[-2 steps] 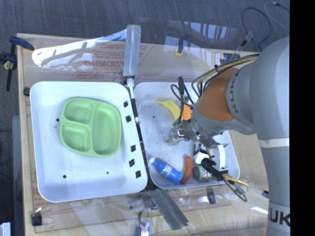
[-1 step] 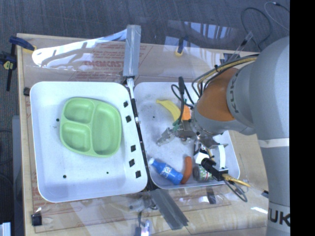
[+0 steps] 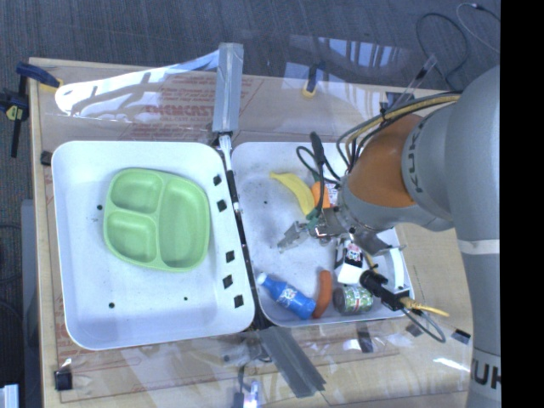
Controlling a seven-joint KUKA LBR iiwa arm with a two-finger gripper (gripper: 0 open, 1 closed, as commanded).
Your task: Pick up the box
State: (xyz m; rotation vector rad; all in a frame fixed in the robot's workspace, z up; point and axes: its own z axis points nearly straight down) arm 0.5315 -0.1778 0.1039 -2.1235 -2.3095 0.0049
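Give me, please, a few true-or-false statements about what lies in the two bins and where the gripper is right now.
1. The green divided plate lies in the left bin. True.
2. The banana lies on the green divided plate. False: it lies in the right bin.
3. The gripper is over the right bin. True.
4. The blue bottle stands upright. False: it lies on its side near the right bin's front edge.
5. The arm reaches in from the left. False: it comes from the right.
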